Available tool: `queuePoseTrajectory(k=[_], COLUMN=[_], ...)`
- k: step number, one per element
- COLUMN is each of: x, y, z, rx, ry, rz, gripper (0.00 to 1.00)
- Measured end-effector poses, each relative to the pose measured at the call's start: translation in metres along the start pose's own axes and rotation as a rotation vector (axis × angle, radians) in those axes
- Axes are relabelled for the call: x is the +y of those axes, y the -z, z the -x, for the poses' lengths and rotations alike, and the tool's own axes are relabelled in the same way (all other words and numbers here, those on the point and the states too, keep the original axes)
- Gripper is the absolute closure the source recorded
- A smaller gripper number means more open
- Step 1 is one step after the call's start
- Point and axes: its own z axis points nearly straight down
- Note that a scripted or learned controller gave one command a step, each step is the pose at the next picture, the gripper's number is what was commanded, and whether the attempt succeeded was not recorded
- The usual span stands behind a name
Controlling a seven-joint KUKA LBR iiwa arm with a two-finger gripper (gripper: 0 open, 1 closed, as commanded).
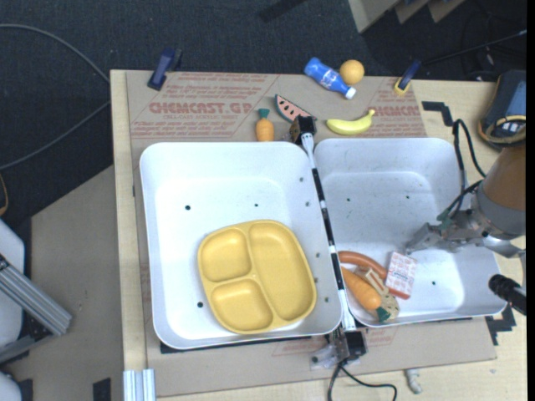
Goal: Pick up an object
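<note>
The desk carries two white bins side by side, their inner rims touching along a black seam. In the left bin, a yellow tray with three compartments lies toward the near edge, its near corner close to the bin's front rim; the far half of this bin's floor is bare white, so there is open room behind the tray and along the left wall.

Behind the bins, on the desk's far strip, sit a small carrot, a melon slice, a banana, a blue bottle and an orange ball, all clear of the bin rims.

In the right bin, the things crowd the near left corner: a sausage lies beside the seam, a second carrot is just in front of it and near the front rim, and a small red-and-white packet touches them on the right. The far and middle floor of this bin is bare.

The tool hangs low over the right bin's right half, fingers spread and released, gripping nothing, a little to the right of the packet. The grey arm crosses the bin's right rim.
</note>
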Motion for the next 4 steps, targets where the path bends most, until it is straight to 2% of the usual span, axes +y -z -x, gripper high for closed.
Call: queuePoseTrajectory(k=[1, 2, 3, 4], x=[0.091, 0.134, 0.043, -0.024], y=[0.001, 0.001, 0.000, 0.125], z=[-0.026, 0.003, -0.003, -0.008], rx=[-0.002, 0.008, -0.002, -0.004], ry=[0.002, 0.005, 0.000, -0.001], rz=[0.005, 0.001, 0.002, 0.007], gripper=[0.00, 0.00, 0.00, 0.00])
